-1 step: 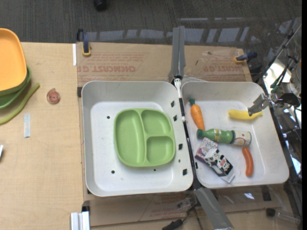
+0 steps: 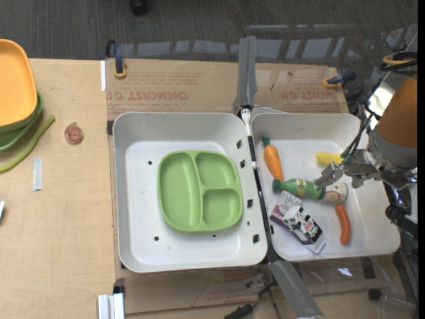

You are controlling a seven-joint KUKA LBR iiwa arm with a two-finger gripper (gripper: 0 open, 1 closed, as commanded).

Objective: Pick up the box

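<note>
- Bench (image 2: 66, 244) carries two white bins side by side, so things are sorted by bin; an orange dish (image 2: 14, 82) sits at the bench's left edge, out of the way.
- Left bin (image 2: 133, 244) holds a green divided plate (image 2: 200, 191) at its middle.
- Right bin (image 2: 372, 243) holds the clutter: box (image 2: 297, 222) lies flat, tilted, near the front-left corner.
- Green bottle (image 2: 300, 189) lies on its side mid-bin, just behind the box; carrot (image 2: 273, 162) near the left wall, sausage (image 2: 343, 223) toward the front-right, banana (image 2: 329, 157) toward the back-right.
- Gripper (image 2: 334, 172) hovers mid-bin above the bottle's cap end, fingers spread apart, nothing between them; box is apart from it, toward the front-left, so the grasp isn't lined up yet.
</note>
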